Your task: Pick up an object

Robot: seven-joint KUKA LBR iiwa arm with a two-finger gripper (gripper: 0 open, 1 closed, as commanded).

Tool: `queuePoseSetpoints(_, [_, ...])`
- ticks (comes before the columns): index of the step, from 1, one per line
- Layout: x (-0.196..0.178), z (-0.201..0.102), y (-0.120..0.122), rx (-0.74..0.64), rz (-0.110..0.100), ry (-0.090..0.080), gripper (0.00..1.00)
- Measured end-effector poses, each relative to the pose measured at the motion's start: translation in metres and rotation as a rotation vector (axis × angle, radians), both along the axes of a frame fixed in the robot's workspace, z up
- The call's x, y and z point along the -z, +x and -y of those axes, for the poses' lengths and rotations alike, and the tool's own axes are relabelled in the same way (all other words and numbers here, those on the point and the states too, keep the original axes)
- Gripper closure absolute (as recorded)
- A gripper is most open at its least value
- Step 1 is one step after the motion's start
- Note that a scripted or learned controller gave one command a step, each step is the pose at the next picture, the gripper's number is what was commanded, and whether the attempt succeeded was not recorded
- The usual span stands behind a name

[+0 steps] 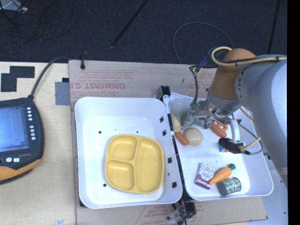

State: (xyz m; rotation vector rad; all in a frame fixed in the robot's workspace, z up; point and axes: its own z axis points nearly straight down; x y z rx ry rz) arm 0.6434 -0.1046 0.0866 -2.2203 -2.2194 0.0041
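Tabletop (51,182): two white bins, pendant at left
Left bin (89,125): yellow divided tray (135,163)
Right bin (255,182): carrot (220,174), can (229,186), purple packet (205,175), round beige ball (192,136)
Gripper (199,118): low beside ball, finger state cannot be told

A dark carpeted floor (93,22) fills the top of the view, crossed by loose black cables (42,8). Below it sits a pale wooden bench (42,191) topped with a cardboard sheet (117,78) (printed lettering reads upside down), under even, soft light
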Motion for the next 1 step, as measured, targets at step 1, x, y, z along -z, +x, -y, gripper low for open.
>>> queuePoseSetpoints(1, [-0.0001, 0.0028, 0.0002, 0.000, 0.000, 0.000, 0.00])
